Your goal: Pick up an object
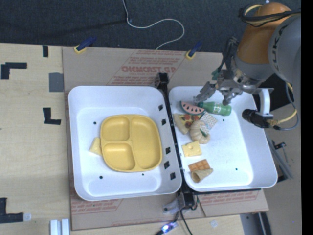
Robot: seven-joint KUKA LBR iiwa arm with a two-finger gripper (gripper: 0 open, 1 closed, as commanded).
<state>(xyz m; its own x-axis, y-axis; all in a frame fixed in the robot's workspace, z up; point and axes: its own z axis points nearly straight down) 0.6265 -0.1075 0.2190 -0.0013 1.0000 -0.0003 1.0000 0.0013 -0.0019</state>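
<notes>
The gripper [215, 96] is seen near the top of the right bin [254, 155], at about 11 o'clock from the bin's middle. Its two fingers [203, 93] are spread apart, one on each side of the green bottle's top end. The green bottle [215, 108] is lying on its side just under the gripper. Nothing is seen squeezed between the fingers, and the bottle is resting on the bin floor. The grey arm with its orange band [259, 38] is found at 1 o'clock from the gripper.

A watermelon slice [192, 107] is placed at 9 o'clock from the bottle, touching its end. A small pile of toy food is spread out at 7 o'clock from the bottle. In it, a tan bread-like piece [199, 130] is seen, with a checked piece [210, 121] just beside it. A yellow cheese square [191, 149] is laid at 6 o'clock from the pile. A waffle cone [200, 169] is set at 6 o'clock from the cheese, near the bin's bottom edge.

The left bin [88, 106] is set at 9 o'clock, touching the right bin. A yellow divided plate [131, 142] is laid in its middle. A yellow wedge [95, 145] is tucked at the plate's 9 o'clock edge.
</notes>
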